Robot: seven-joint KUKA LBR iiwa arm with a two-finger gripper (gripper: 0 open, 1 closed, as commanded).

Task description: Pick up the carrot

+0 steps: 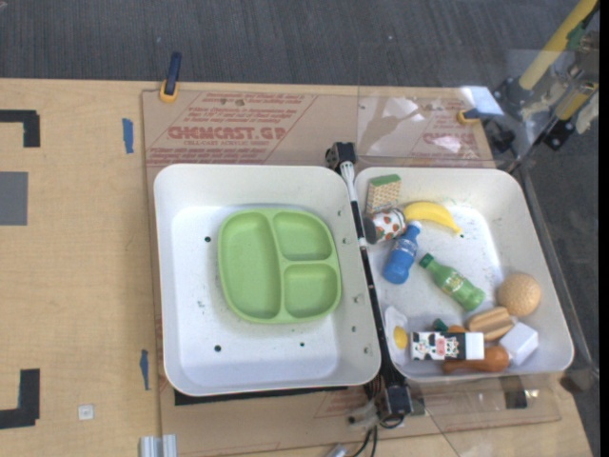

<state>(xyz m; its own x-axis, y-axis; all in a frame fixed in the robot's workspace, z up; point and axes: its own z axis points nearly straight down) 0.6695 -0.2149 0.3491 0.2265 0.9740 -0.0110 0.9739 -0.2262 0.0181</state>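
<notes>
- Two bins sit side by side: the left bin (181, 198) bears only a green plate (280, 265), while the right bin (519, 190) holds all the clutter.
- Carrot (491, 359) lies along the right bin's lower edge, its left end tucked under a carton (442, 347), with a hot dog (490, 321) just above. A grasp probably has to come at its bare right end.
- Gripper (552, 112) hangs at the upper right of the frame, outside the bins and well apart from the carrot. I cannot tell whether it is open or closed, and I see nothing in its hold.
</notes>
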